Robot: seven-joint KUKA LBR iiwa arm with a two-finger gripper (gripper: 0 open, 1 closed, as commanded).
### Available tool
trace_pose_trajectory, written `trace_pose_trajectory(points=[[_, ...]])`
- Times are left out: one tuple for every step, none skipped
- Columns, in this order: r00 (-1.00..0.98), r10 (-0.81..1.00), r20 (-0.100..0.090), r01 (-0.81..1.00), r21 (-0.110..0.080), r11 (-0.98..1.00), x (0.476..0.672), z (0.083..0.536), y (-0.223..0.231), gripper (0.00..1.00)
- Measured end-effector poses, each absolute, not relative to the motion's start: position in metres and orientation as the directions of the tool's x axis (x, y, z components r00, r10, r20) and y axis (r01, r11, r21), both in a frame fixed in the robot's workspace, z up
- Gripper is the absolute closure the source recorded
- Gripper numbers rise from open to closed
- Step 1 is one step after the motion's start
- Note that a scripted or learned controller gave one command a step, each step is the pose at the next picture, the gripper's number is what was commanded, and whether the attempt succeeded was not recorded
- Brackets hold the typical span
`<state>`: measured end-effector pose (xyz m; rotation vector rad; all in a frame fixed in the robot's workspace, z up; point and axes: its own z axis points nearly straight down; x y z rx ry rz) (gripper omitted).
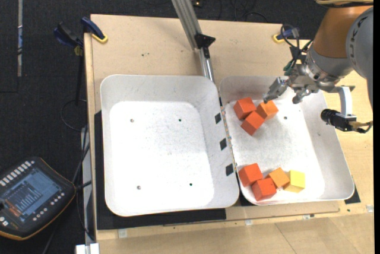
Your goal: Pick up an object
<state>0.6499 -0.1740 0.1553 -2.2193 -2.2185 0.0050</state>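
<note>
Looking down at a slant on a pale wooden table (154, 45) that carries two shallow white bins side by side. Largest is the left bin (159, 143), its speckled floor showing bare. Beside it, touching along the middle seam, sits the right bin (309, 146), which holds all the blocks. A grey arm with an orange band (339, 21) reaches in from the right, and its jaws (287, 90) hover over the upper part of the right bin, just beside the upper cluster of blocks; nothing is seen between them, and whether they are spread or pressed together cannot be told. That upper cluster is three orange blocks (252, 113) touching one another near the bin's left wall. Along the lower edge lies a second group: two red-orange blocks (256, 180), a lighter orange block (279, 177), and a small yellow block (296, 180) at the right end. A handheld control pendant (31, 196) lies off the table at lower left.
</note>
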Motion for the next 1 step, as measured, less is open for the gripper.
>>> trace_pose_trajectory(points=[[0.0, 1.0, 0.0, 1.0, -0.005, 0.0, 0.6489, 0.1016, -0.173, 0.0]])
